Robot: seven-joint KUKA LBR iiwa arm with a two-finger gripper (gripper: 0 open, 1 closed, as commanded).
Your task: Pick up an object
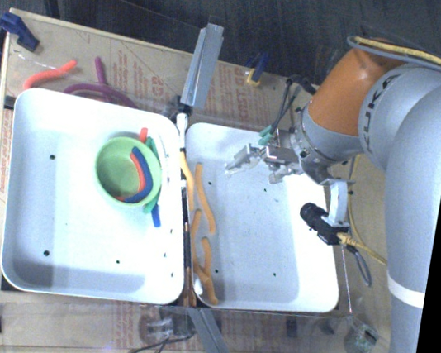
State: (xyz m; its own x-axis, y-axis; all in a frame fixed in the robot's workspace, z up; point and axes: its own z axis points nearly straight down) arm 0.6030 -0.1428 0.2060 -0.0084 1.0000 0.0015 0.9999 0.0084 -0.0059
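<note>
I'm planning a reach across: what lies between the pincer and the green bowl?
In the camera view, between the pincer and the green bowl lie bare white floor of the right bin, an orange strip, and the two bins' adjoining rims.

The arm (411,162) is showing partial black lettering, "KU", at its upper casing and lower edge.

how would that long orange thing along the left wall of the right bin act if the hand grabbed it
The orange strip looks thin and wavy, so probably floppy and apt to droop from a grasp. It seems light. It lies against the right bin wall, so the hand may struggle to close around it.
</note>
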